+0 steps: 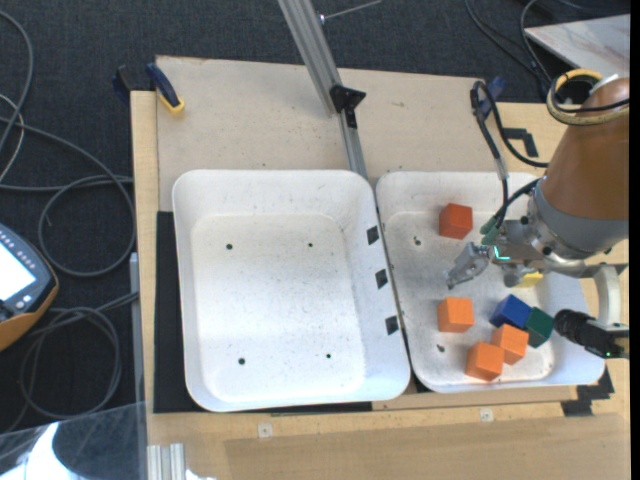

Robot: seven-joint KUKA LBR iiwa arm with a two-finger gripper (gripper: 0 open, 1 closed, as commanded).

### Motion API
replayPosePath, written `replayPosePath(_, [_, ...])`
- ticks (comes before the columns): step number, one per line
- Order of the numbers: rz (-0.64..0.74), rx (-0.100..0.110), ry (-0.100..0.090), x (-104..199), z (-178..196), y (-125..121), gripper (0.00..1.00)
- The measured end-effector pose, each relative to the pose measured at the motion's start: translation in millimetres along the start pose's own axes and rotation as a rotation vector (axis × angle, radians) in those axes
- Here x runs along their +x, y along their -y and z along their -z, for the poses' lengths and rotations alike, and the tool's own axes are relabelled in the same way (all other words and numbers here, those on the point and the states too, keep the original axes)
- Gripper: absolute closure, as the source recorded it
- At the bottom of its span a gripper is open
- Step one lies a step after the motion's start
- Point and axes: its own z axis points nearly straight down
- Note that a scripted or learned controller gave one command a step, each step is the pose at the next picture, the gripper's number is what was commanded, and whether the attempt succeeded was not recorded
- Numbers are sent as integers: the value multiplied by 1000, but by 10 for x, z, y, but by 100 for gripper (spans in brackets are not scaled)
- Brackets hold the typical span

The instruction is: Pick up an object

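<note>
Orange cubes mark my targets in the right bin: one cube near its far side, another mid-bin, two more at the near edge beside a blue block and a green block. My gripper hangs between the two upper cubes, fingers parted, holding nothing. The left bin lies alongside.

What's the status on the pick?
Gripper over right bin, fingers open, nothing held. Nearest orange cube just below. Blue cube and green block alongside.
</note>
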Motion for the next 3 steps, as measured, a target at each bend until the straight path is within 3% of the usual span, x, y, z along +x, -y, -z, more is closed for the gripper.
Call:
replayPosePath(1, [0, -6, 1, -1, 21, -6, 0])
replayPosePath(3, [0, 1, 0, -42, -1175, -13, 0])
